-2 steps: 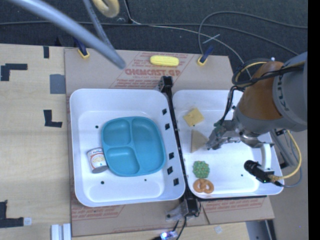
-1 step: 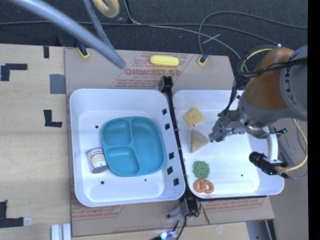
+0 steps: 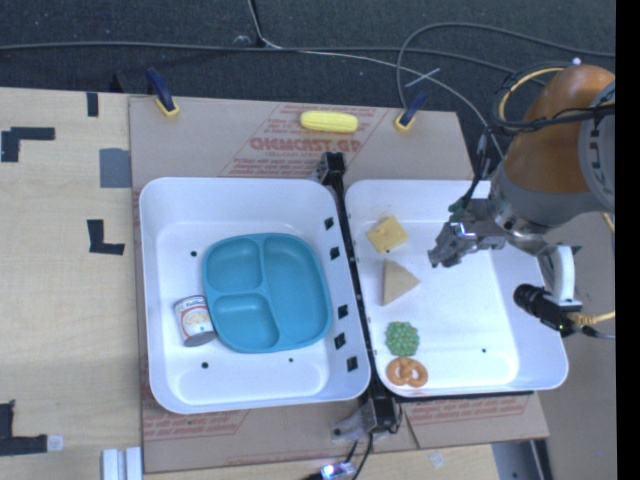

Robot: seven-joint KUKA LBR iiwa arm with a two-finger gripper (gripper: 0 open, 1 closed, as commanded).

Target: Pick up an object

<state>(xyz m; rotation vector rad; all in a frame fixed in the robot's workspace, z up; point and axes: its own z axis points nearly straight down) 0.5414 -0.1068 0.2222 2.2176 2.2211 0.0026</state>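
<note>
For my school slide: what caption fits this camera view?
Robot gripper hovering over the right bin near cheese wedge.

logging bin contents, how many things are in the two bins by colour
yellow: 2, cheese cube, cheese wedge
blue: 1, divided plate
green: 1, broccoli
orange-brown: 1, pretzel
white and orange: 1, small can
total: 6

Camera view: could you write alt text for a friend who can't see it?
A grey robot arm's gripper hovers over the right white bin holding four food pieces; the left bin holds a blue divided plate and a small can.
</note>
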